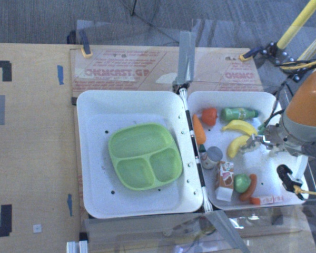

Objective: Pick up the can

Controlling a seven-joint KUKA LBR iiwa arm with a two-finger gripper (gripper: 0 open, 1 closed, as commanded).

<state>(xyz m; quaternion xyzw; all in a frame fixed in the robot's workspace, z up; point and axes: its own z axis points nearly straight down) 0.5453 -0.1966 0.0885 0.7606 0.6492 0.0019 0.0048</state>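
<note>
Claw (pixel 257 140) hangs over the right bin (pixel 268 100) just beside two bananas (pixel 238 136); whether it is spread I cannot tell. One can (pixel 213 156) lies near the divider, apart from it. Around it: one carrot (pixel 199 129), one green bottle (pixel 239 113). Left bin (pixel 95 109) bears one green divided plate (pixel 145 155). Both sit on a wooden desk (pixel 26 157) above grey carpet (pixel 52 9)

The arm reaches in from the right edge, its orange band (pixel 308 103) high at the far right and the grey wrist below it. The gripper (pixel 257 140) points left, low over the right side of the scene, its metal fingers (pixel 251 143) slim and spread slightly apart, with nothing between them.
</note>
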